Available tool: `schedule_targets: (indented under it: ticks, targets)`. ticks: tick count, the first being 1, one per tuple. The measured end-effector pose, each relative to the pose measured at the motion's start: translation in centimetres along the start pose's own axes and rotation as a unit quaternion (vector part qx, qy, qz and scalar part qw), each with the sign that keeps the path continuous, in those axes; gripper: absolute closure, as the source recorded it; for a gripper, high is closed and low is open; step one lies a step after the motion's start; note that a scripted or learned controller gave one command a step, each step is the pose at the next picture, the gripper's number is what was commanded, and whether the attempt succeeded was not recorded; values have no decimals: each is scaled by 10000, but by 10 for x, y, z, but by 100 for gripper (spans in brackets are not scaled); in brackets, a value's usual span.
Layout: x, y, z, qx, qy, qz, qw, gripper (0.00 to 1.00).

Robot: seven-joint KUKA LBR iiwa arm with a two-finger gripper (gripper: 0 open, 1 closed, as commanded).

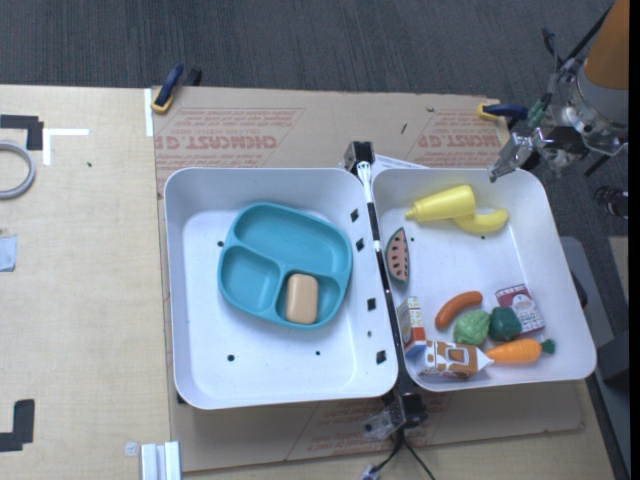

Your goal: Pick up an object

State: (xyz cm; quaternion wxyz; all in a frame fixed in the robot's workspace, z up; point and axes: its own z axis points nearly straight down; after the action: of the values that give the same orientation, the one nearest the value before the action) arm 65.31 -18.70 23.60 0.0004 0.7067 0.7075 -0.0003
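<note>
the gripper [510,158] hangs over the far right corner of the right bin [560,268], just outside its rim; whether it is released or clenched cannot be told at this size, and nothing shows in its grasp. in that bin, near the far edge, a yellow squeeze bottle [441,204] lies on its side, touching a banana [482,221] just to its right. a watermelon slice [398,255] rests against the bin's left wall. toward the near edge lie a sausage [459,307], a green broccoli piece [472,326], a darker green vegetable [504,322], a carrot [517,351], a small red-and-white packet [522,306] and a juice carton [450,360] lying flat at the near left corner. the left bin [200,348] holds a teal divided plate [260,243] in its middle, with a tan bread roll [301,298] in the plate's near right compartment. both bins sit on a cardboard sheet [240,133].
</note>
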Motion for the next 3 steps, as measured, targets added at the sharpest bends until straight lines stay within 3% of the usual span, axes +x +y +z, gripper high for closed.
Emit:
schedule_targets:
  ticks: [1,2,3]
  targets:
    - [44,0,141,46,4,167,9998,0]
    - [40,0,129,40,-29,176,9998,100]
    - [40,-1,130,67,-30,175,9998,0]
